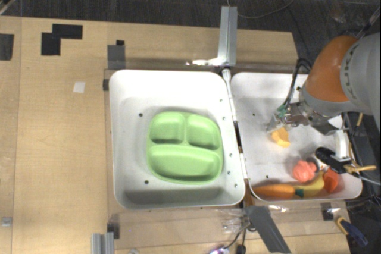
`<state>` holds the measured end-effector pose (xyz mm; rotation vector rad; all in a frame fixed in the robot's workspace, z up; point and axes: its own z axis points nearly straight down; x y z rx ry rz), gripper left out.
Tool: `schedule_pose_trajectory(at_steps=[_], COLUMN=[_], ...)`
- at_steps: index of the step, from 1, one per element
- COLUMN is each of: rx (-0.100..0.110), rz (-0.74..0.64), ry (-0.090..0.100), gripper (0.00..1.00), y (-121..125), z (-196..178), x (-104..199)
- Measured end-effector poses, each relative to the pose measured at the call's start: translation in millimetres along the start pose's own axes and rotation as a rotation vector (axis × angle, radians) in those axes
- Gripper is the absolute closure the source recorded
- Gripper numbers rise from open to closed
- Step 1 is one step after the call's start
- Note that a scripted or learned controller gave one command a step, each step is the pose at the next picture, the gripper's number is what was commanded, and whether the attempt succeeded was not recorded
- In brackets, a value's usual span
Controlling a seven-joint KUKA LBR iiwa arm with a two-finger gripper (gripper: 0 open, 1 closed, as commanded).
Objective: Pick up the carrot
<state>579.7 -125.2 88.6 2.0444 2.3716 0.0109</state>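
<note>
**A:** What sits in the two bins?

**B:** The left-hand bin (pixel 119 128) holds a green divided plate (pixel 184 147) with three compartments, lying flat near the middle. The right-hand bin (pixel 256 98) holds several small food pieces, most of them gathered toward its near edge.

**A:** Where is the carrot?

**B:** The carrot (pixel 275 190) lies on its side along the near wall of the right-hand bin, close to the corner next to the other bin. Its length runs along that wall. A yellow banana (pixel 314 186) lies just beside its far end, touching it or nearly so.

**A:** And the rest of that bin?

**B:** A pink lumpy piece (pixel 305 170) sits just behind the banana. A red-orange piece (pixel 331 181) is at the banana's other end, by the right wall. A small yellow chunk (pixel 280 137) lies alone nearer the middle.

**A:** Where is the robot?

**B:** The arm (pixel 333 71) reaches in from the right. Its gripper (pixel 285 118) is over the right-hand bin, just above the yellow chunk and well apart from the carrot. I cannot tell whether it is wide or narrow, and I see nothing held in it.
</note>
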Motion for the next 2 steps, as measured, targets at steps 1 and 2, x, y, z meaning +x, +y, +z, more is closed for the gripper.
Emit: schedule_pose_trajectory(at_steps=[1, 2], rx=[0.009, 0.009], rz=[-0.108, -0.046], ry=[0.003, 0.003], gripper=[1.0, 1.0], y=[44, 70], z=[-50, -95], x=[-7, 59])
